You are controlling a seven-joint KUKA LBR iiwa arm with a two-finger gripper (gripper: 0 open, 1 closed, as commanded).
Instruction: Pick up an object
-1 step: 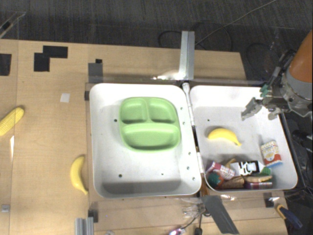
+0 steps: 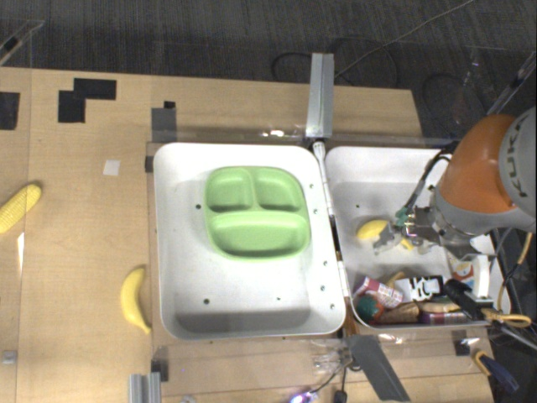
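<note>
In the right bin a small yellow lemon-like object lies near the middle. My gripper hangs low just to its right, at the end of the grey arm with the orange band. Its tips sit close beside the yellow object; whether they touch it is unclear. Along the bin's front edge lie several packaged items: a red and white packet, a black and white one and a dark brown bar.
The left bin holds a green divided plate. On the wooden bench to the left lie a banana and a corn cob. A metal post stands between the bins at the back.
</note>
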